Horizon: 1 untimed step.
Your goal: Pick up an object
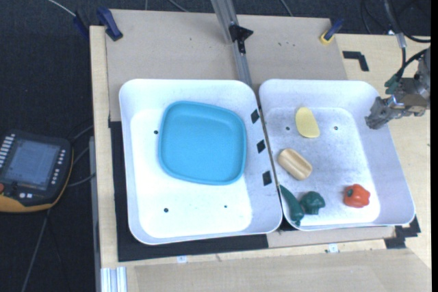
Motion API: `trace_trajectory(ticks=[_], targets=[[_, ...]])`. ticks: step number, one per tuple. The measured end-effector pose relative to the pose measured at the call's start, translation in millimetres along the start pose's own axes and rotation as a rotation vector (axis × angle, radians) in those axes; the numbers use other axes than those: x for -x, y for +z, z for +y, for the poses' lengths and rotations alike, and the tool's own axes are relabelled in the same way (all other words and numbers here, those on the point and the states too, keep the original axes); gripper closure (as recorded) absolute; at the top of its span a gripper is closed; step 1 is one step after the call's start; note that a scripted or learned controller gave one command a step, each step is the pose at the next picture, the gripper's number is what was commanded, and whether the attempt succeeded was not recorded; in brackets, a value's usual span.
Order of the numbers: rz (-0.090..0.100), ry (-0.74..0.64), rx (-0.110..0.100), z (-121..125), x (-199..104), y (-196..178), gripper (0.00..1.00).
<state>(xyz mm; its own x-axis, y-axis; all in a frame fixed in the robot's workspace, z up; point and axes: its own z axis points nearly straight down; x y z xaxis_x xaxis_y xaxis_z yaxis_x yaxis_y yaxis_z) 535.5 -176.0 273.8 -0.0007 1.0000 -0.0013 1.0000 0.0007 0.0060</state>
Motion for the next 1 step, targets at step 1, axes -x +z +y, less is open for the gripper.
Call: trace_trajectory(ticks=[1], targets=[[0.002, -0.003, -0.005, -3.4, -48.4, 6.7, 1.0]])
